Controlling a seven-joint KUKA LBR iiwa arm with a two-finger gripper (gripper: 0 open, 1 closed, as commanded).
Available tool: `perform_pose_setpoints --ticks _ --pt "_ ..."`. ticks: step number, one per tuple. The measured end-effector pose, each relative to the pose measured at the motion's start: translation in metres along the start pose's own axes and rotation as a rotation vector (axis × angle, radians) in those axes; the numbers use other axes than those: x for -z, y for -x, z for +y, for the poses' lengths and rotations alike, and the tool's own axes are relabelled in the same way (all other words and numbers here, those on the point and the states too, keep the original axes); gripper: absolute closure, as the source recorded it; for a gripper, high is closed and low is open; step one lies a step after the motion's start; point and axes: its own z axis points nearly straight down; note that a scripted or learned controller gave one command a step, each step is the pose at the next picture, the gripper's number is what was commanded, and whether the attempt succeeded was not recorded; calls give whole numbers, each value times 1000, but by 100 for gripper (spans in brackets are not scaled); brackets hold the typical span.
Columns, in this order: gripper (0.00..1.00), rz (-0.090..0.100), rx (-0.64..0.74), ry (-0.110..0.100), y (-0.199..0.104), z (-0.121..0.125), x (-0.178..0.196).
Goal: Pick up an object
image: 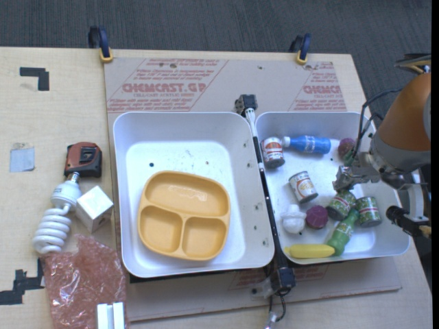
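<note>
Green-labelled can [342, 203] on its side in the right bin [384, 247], touching a green bottle [341, 232].

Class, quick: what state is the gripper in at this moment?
Gripper: low in the right bin, above a green can; open or shut cannot be told.

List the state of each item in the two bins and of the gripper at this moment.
Yellow divided plate: flat, right way up, left bin.
Blue bottle: on its side, right bin.
Green bottle: lying down, right bin.
Banana: flat at near wall.
Cans: tipped over, right bin.
Gripper: low over right bin, above a green can; grasp unclear.
</note>
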Motion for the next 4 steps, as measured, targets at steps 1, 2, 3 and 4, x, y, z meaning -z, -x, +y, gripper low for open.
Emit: perform_pose_setpoints --ticks 1,2,3,4 --pt "0 0 0 0 0 0 0" --pt "0 2 0 -3 -26 -38 -21" --pt "100 1 -1 -1 -26 -37 -11" --pt "100 1 2 -2 -71 -52 50"
